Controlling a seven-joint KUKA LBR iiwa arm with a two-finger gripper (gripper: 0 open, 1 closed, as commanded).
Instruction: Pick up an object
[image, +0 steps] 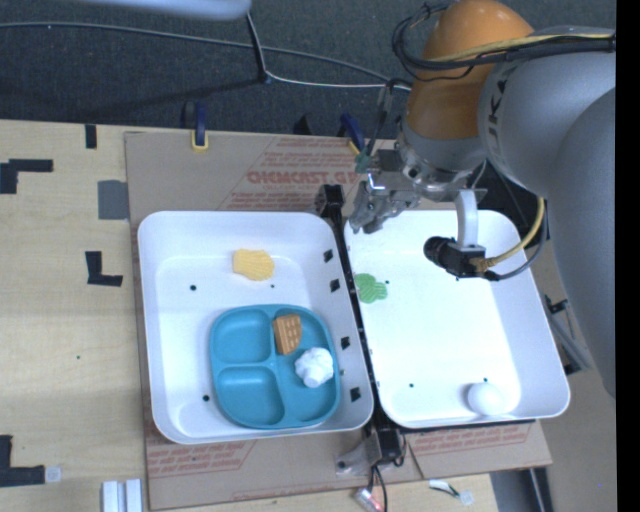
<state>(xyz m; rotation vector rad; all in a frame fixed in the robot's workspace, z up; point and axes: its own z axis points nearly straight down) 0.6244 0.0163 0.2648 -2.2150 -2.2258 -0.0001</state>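
My gripper hangs over the far left corner of the right bin, above the bin floor. A small green object lies on that bin's floor near its left wall, a little in front of the gripper. A white ball rests near the right bin's front edge. In the left bin a yellow piece lies on the floor. A blue divided tray there carries a brown waffle-like piece and a white lump.
The grey arm with its orange band fills the upper right and overhangs the right bin's far side. A black cable fitting hangs beside the wrist. Both bins sit on a cardboard sheet on the wooden bench.
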